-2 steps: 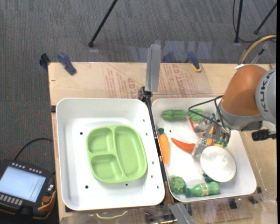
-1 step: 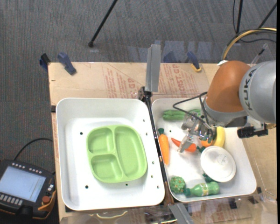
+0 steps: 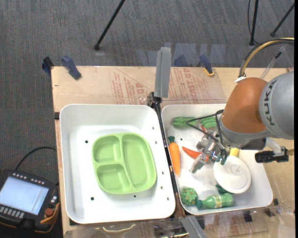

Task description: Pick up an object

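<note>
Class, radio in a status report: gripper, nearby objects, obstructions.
Gripper low in right bin, nothing seen held. Carrot just left, white plate right. Crowded.

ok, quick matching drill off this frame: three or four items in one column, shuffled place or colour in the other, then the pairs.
Items:
1. divided plate
2. carrot
3. bottle
4. white lid

Descriptions:
A. round, beside the gripper in the right bin
B. orange, along the right bin's left wall
C. light green, alone in the left bin
D. green, lying by the right bin's front wall

Pairs: 1-C, 2-B, 3-D, 4-A
</note>
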`<state>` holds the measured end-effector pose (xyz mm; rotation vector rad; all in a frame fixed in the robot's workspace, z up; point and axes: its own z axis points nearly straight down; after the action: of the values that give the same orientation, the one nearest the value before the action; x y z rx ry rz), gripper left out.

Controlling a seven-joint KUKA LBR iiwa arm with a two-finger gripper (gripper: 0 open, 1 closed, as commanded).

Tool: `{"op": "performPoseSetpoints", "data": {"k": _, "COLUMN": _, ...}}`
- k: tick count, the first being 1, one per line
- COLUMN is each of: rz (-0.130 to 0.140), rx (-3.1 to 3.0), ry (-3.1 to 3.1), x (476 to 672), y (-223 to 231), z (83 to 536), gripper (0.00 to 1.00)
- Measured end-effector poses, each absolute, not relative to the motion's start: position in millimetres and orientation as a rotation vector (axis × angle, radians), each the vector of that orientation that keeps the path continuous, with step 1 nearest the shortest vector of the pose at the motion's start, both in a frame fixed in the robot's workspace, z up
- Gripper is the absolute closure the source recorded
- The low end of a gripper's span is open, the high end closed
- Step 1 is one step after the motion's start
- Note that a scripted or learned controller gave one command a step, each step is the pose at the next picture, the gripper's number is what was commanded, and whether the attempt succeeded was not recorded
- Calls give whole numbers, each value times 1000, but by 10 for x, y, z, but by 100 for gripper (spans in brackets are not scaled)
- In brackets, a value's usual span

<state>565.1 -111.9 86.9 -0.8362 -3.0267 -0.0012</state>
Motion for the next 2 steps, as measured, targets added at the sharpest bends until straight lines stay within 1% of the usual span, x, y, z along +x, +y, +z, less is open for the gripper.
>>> {"op": "performPoseSetpoints", "data": {"k": 1, "rz": -1, "rx": -1061, "ry": -2954, "x": 5512, "y": -793, "z": 865, "gripper": 0}}
{"op": "performPoseSetpoints", "data": {"k": 2, "rz": 0, "rx": -1195, "ry": -2905, "x": 5811, "y": -870, "z": 871, "gripper": 0}}
